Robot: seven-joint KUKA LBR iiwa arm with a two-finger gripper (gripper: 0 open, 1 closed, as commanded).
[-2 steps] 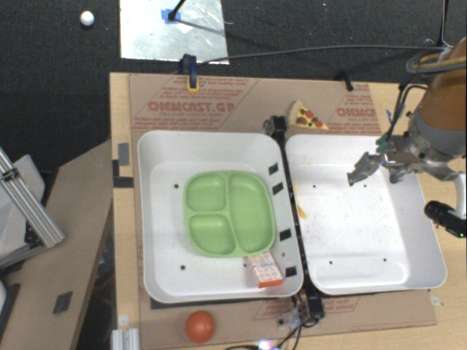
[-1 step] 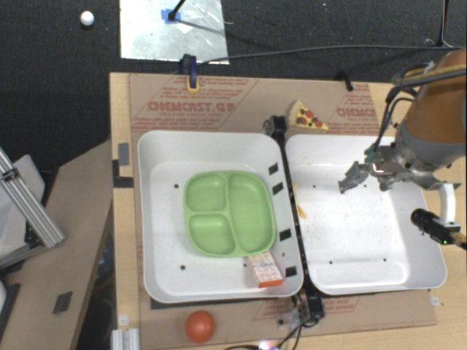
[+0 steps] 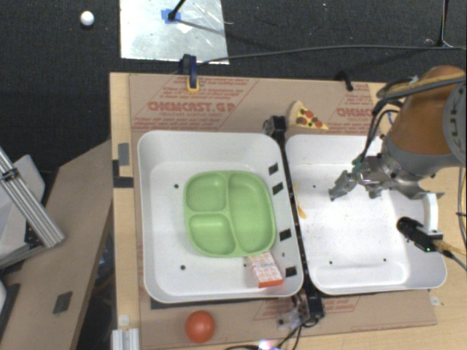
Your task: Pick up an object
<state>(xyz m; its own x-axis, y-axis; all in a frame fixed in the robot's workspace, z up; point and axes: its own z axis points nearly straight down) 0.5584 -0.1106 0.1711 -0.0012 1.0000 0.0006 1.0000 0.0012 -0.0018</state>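
Smooth white bins [image 3: 219, 141], glossy green divided plate [image 3: 230, 212], possibly cardboard box [image 3: 265, 270].

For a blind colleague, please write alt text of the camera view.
The gripper hovers over the right bin, holding nothing. The left bin holds a green divided plate and a small snack box; a toy pizza slice and an orange ball lie outside the bins.
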